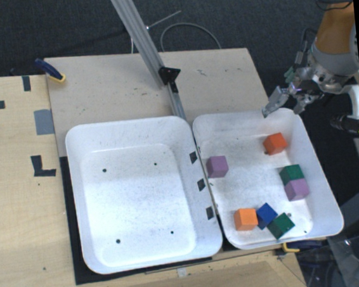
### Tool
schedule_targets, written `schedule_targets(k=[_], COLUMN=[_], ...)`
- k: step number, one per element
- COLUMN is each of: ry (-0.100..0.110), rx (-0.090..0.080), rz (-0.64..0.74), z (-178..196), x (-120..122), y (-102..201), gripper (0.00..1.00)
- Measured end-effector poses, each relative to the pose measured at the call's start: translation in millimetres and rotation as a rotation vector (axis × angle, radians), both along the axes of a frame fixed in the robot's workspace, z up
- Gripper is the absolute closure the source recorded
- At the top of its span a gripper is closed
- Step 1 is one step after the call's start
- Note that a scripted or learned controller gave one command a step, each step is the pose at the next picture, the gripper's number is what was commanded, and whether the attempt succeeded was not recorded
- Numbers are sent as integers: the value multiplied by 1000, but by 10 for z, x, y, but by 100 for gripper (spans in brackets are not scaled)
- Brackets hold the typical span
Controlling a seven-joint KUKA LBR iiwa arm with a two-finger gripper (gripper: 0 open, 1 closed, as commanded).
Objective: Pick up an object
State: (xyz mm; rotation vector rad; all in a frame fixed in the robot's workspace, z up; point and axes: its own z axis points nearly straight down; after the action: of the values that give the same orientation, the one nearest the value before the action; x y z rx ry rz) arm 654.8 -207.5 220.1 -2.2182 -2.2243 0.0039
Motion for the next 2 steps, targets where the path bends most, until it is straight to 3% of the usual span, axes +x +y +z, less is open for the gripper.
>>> schedule_targets(k=[1, 2], ry=[7, -4], rx=[5, 4], rz=[3, 4], z=[-1038, -235], x=[11, -491], y=[798, 1394], gripper=[0, 0])
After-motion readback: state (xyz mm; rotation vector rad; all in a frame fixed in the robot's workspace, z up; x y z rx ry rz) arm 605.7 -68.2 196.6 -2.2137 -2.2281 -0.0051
